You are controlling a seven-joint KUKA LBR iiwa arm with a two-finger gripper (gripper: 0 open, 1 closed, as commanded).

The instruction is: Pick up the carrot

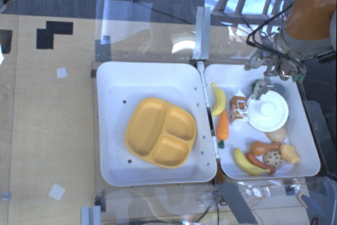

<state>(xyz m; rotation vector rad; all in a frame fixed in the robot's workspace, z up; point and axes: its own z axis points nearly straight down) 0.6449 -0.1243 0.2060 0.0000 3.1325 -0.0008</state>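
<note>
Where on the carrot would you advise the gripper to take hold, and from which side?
Probably mid-body on the carrot, coming from above. It lies flat along the right bin's left wall, with a banana just above its tip, so fingers likely fit best closing across its narrow width.

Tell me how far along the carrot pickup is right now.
Nothing looks done yet: the carrot lies in the right bin, against its left wall just below a banana. In hand: the gripper hangs near the bin's far side, above the white plate, apart from the carrot. Left: moving over to the carrot, grasping and lifting it.
</note>
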